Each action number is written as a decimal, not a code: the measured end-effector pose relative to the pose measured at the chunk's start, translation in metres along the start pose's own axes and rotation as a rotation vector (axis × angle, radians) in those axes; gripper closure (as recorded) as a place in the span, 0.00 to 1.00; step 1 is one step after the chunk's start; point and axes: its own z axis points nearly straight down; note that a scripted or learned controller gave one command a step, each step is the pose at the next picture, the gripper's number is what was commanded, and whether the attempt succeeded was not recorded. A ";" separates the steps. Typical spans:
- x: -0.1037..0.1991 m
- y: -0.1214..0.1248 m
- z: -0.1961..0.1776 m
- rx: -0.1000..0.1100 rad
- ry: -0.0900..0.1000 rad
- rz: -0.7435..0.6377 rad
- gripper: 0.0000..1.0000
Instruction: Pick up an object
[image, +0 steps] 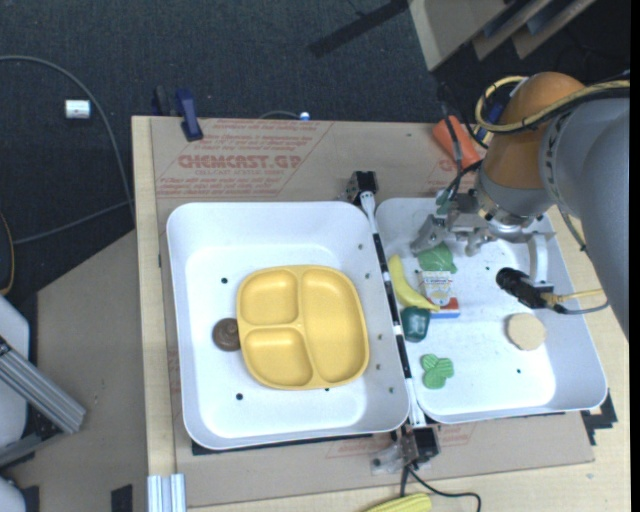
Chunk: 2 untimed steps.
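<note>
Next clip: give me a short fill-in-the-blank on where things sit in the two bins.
1. The yellow divided plate lies in the ____ bin.
2. The banana lies in the ____ bin.
3. The brown disc touches the plate's ____ edge.
4. The hand hovers over the ____ bin.

Missing words: left; right; left; right

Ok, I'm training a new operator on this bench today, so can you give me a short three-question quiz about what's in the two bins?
1. True or false: the yellow plate lies in the left bin.
2. Which lies nearest the banana? A) brown disc B) green cup C) beige disc
3. Fill in: the pincer hangs over the ___ bin.

Key: 1 true; 2 B; 3 right
</note>
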 end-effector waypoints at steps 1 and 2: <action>-0.003 0.000 0.010 0.002 0.000 -0.001 0.00; -0.002 0.001 0.000 -0.001 0.000 -0.001 1.00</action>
